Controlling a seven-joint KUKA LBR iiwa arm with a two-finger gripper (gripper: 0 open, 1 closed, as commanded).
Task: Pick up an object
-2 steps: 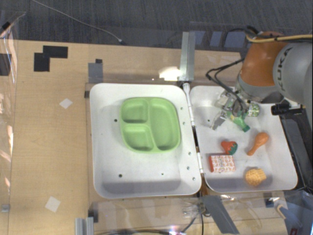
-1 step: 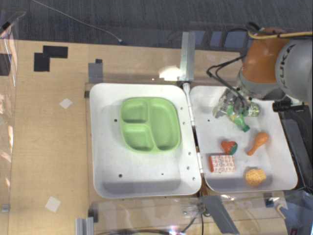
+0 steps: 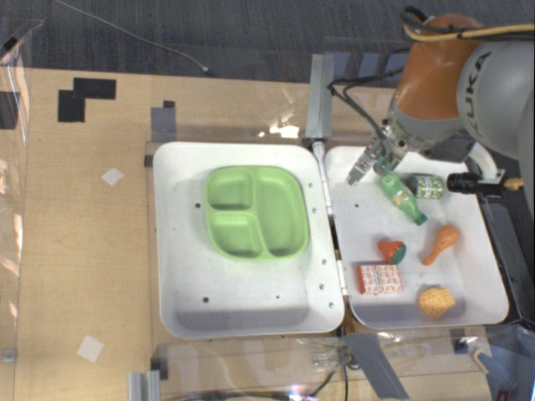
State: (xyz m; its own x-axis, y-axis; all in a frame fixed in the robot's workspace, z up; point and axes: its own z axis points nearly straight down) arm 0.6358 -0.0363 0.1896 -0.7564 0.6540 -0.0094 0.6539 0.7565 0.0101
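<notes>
My gripper hangs over the back left part of the right bin, below the arm's orange band. A green bottle lies slantwise just to its right, its upper end close under the gripper; whether they touch I cannot tell. A small green can lies next to the bottle. Further forward are an orange drumstick, a red toy with a green top, a red and white box and a yellow lumpy ball.
The left bin holds a green divided plate in its middle. A metal rail separates the two bins. A black fitting on the arm reaches over the right bin's back right.
</notes>
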